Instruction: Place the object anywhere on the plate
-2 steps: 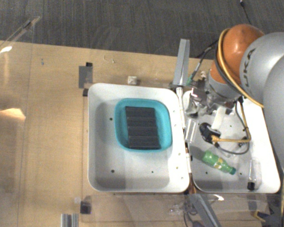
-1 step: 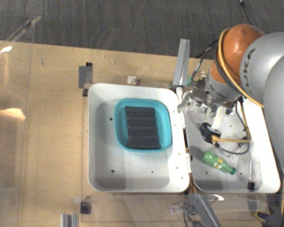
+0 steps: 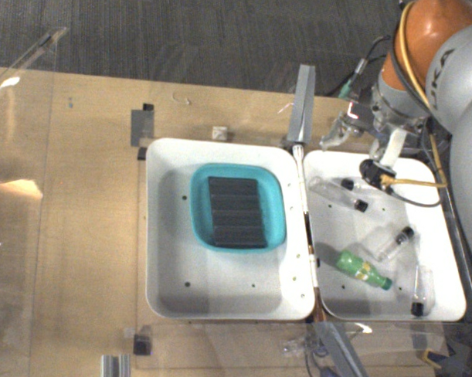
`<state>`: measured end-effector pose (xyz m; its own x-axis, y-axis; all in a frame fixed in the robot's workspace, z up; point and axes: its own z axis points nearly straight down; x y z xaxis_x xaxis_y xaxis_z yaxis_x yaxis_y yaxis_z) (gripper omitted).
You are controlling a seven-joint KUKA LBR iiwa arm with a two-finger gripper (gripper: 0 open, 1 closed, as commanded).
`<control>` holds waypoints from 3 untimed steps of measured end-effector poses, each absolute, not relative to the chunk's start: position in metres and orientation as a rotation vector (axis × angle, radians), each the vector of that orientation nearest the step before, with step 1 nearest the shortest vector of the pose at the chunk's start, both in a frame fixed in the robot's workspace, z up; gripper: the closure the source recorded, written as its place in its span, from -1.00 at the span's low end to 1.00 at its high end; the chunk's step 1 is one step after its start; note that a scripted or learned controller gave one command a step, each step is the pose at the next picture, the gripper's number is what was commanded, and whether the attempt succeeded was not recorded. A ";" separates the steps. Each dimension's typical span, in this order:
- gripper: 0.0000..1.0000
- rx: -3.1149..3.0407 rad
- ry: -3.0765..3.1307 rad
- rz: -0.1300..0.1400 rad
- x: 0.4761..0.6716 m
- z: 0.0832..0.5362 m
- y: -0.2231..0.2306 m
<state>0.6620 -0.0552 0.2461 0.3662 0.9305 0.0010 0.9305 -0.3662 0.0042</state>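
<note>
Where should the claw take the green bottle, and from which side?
Probably mid-body on the green bottle, from straight above, closing across its narrow width. It lies flat and slanted on the right bin floor, away from the walls.

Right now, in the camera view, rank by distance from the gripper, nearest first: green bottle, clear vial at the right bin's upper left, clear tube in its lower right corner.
1. Clear vial: upper left of the right bin, just below the gripper.
2. Green bottle: lower middle of that bin.
3. Clear tube: lower right corner, plainly farthest.
</note>
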 end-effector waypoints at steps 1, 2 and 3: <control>-1.00 2.772 1.472 0.008 0.617 0.437 -0.063; -1.00 2.883 1.242 0.003 0.579 0.429 -0.096; -1.00 2.956 1.056 0.005 0.526 0.434 -0.141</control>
<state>0.5256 -0.1413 0.4336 0.7736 0.6337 0.0022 0.6337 -0.7736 0.0034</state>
